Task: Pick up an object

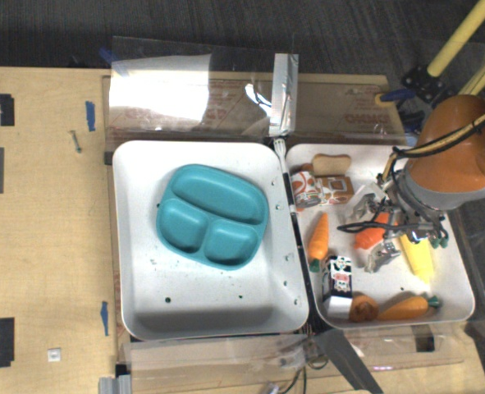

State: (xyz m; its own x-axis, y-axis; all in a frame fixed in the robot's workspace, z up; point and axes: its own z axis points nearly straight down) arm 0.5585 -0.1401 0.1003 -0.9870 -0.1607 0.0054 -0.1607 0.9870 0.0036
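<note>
Small orange object [372, 238], right bin [464, 290], centre-right of frame, directly beneath the tool [379, 235]; tool state cannot be told. Yellow item [418, 257] just beside. Left bin [135, 220] holds a teal divided plate [212, 214].

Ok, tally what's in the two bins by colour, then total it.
Teal: 1, the tray
Orange: 3, carrot, carrot, piece under the gripper
Yellow: 1, corn
Tan: 1, bread
Printed: 2, box, carton
Total: 8
</note>
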